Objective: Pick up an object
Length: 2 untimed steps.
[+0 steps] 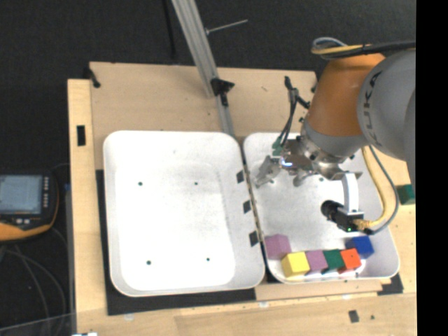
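On the wooden bench [154,103], left of the right shallow white bin [308,205], lies the left white bin [175,208]. Over the right bin's upper left part hangs the metal pincer [276,170], fingers parted wide, holding nothing. Along this bin's near edge sit a purple cube [278,244], yellow cube [295,263], orange cube [350,259] and blue cube [362,246].

A pale wooden bench [161,96] sits on a dark, speckled floor [84,19]. A grey metal rail [199,44] slants in from the top onto the bench. At the left edge lies a handheld pendant [24,200] (grey screen, orange rim), with dark cables [31,285] looping below it.
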Each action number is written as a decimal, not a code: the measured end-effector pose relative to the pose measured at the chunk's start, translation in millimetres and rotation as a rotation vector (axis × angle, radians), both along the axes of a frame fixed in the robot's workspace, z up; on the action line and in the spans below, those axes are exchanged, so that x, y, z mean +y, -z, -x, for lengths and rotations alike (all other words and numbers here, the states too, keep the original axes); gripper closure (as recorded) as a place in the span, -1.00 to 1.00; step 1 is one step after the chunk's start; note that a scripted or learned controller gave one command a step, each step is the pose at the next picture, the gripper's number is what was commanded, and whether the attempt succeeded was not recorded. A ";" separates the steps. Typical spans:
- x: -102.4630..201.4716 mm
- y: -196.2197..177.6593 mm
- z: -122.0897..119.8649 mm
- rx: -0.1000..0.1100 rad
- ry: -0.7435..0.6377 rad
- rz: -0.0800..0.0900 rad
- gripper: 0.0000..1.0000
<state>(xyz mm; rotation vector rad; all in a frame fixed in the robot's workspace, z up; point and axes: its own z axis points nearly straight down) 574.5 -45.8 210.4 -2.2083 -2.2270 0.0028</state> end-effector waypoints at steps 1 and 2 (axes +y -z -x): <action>-6.3 -14.1 -1.3 -0.008 0.012 0.003 1.00; 49.5 15.4 4.0 -0.003 0.002 0.002 1.00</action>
